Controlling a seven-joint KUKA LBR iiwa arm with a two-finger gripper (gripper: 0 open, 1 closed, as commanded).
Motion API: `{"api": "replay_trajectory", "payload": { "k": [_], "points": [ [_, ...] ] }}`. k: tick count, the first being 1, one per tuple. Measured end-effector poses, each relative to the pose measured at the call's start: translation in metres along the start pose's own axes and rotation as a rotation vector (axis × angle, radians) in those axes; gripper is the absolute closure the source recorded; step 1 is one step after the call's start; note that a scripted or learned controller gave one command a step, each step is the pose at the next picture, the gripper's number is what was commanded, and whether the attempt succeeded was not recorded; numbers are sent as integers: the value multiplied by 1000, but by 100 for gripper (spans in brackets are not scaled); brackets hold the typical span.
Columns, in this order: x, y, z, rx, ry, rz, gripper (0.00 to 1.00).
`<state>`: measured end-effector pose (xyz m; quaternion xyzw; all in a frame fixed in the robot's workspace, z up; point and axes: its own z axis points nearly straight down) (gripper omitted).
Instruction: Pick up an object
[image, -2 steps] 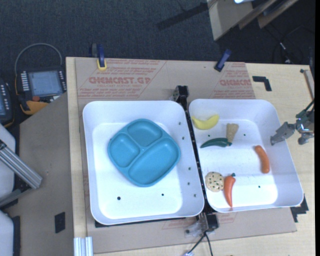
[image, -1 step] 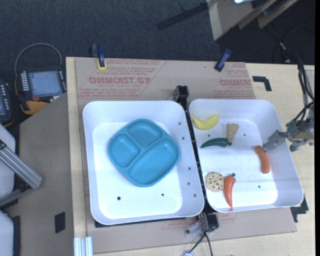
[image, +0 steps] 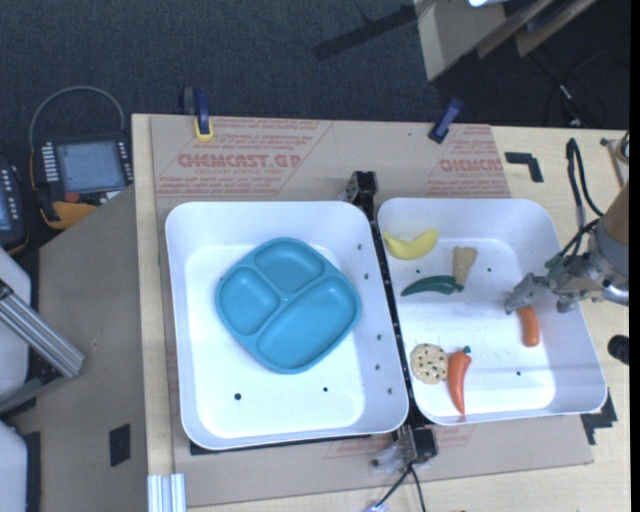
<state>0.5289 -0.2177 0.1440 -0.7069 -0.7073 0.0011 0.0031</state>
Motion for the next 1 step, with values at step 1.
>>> {"api": "replay_trajectory", "payload": {
  "k": [1],
  "points": [
    [-1,1,-14,-7,-4,1,100]
  ]
}}
